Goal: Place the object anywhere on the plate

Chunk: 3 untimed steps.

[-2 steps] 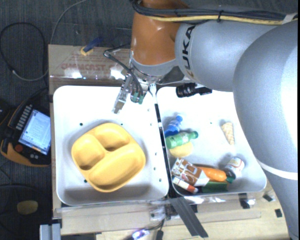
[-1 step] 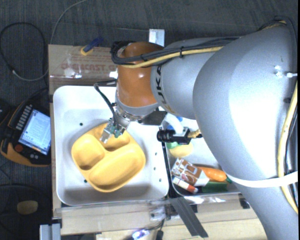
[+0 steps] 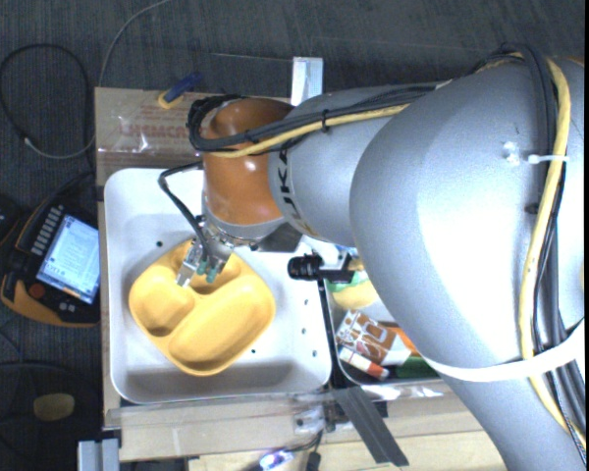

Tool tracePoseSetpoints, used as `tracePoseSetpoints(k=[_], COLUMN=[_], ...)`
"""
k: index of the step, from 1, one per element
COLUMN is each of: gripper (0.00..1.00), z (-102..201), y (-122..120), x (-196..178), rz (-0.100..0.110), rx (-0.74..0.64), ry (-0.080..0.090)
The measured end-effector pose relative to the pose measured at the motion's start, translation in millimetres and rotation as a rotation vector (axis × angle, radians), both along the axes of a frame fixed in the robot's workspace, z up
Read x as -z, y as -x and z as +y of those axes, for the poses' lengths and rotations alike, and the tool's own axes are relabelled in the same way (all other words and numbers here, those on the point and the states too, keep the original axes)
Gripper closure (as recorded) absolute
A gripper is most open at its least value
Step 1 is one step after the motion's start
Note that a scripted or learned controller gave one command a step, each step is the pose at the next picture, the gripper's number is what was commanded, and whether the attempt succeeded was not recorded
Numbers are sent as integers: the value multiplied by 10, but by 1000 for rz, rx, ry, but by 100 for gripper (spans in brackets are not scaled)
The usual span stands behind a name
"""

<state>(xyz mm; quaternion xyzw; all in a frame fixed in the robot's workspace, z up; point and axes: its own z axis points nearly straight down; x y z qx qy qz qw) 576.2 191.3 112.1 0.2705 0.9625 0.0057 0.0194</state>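
The claw (image 3: 202,263) hangs over the upper edge of a yellow plate (image 3: 204,312) in the left white bin (image 3: 128,214); right of the claw, the other bin (image 3: 346,359) holds packaged items (image 3: 373,346).

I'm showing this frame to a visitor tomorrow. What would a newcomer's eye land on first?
The huge grey arm with its orange band sweeps in from the right across the upper frame. Below it, the gripper hangs over a yellow lobed plastic plate in the left white bin.

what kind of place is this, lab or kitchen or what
Probably a robotics lab or test cell. A big grey industrial arm reaches over white bins, its claw above a yellow plate, and a teach pendant lies on dark carpet with loose cables.
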Motion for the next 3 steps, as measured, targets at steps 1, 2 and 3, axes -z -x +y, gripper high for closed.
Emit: tracePoseSetpoints(k=[1,2,3], gripper=[100,0,0], z=[-135,-134,-135], y=[-78,-77,-77], x=[-159,-159,-159], rz=[40,40,40], rx=[4,4,4], ry=[3,3,3])
